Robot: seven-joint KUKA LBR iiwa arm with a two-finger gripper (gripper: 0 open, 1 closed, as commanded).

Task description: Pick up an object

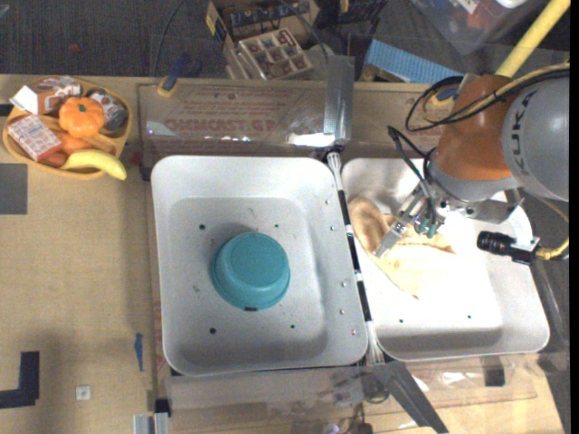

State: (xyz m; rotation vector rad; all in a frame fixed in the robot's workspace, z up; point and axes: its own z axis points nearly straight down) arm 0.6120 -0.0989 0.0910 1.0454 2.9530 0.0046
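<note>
Cloth, tan, in rt bin; fingers over it, grip unclear.

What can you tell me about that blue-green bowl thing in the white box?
The teal bowl sits upside down near the middle of the left white bin, its flat round base facing up and its wider rim on the bin floor. It looks like smooth plastic, plain, one color. Nothing else touches it; the gripper is over in the other bin.

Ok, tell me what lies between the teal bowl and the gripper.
In the camera view, bare white bin floor and the two bins' adjoining rims separate the teal bowl from the gripper, plus a tan cloth beside the gripper.
</note>
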